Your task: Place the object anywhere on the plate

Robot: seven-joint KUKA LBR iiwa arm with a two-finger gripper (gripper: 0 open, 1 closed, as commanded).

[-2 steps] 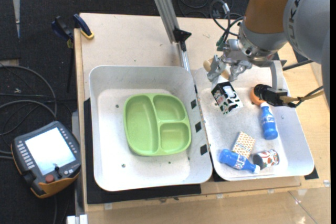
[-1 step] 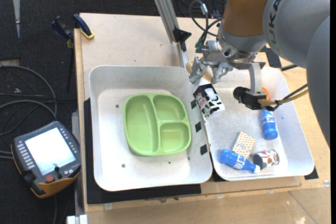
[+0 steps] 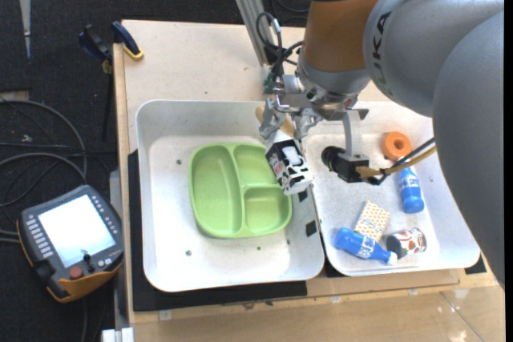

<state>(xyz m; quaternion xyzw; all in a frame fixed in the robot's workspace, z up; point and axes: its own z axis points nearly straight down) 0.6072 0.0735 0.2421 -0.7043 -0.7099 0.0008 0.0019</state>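
A light green divided plate lies in the left bin. My gripper hangs over the plate's right rim, near the wall between the two bins. A small black-and-white box sits tilted between its fingertips, just above the plate's right edge. The fingers close on the top of this box.
The right bin holds an orange ring, two blue bottles, a patterned packet and a red-and-white can. A small black piece lies by the bins' shared wall. A teach pendant lies left of the bench.
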